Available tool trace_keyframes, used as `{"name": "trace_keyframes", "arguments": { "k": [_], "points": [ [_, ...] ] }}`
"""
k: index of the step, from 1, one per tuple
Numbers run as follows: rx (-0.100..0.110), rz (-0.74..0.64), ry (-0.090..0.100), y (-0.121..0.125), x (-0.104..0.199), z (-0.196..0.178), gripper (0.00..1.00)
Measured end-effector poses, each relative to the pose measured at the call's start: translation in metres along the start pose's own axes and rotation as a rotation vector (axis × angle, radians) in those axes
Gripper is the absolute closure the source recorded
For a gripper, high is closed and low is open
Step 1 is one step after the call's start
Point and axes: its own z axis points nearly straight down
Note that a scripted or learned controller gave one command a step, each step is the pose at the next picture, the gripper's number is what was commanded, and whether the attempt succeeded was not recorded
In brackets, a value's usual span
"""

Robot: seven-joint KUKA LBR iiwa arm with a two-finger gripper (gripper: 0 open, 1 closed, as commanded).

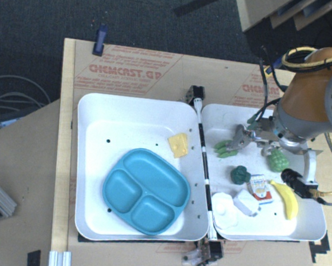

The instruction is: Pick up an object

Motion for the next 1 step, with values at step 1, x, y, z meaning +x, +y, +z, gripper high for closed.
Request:
{"name": "trace_keyframes", "arguments": {
  "k": [1],
  "points": [
    [-0.012, 0.0, -0.002, -0.0441, -0.0118, 0.0695, 0.0]
  ]
}}
